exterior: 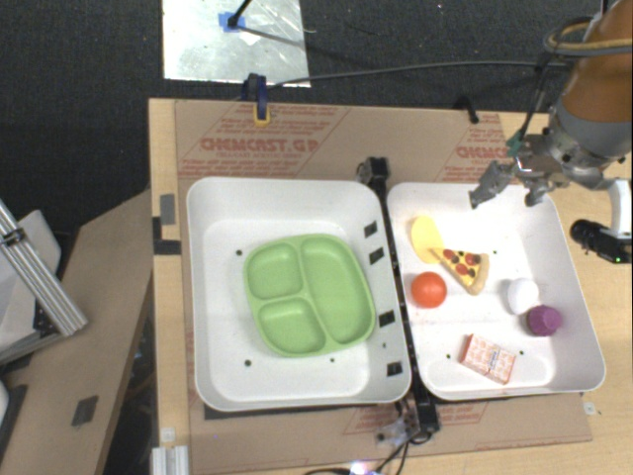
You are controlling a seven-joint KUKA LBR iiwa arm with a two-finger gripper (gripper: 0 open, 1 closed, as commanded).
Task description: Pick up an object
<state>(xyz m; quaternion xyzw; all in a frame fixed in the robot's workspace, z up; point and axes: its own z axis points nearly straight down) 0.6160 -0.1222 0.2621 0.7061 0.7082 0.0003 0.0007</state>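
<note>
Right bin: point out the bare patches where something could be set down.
In the right bin, the floor is bare along the far wall beneath the gripper, and at the near-left corner beside the snack packet. The middle is crowded: banana, pizza slice, tomato, white egg, purple ball.

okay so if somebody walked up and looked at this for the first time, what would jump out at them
Probably the green divided tray, lying alone in the left bin. Next, the bright bits in the right bin: an orange ball beside a pizza slice toy. The gripper hangs open above that bin's far edge.
</note>
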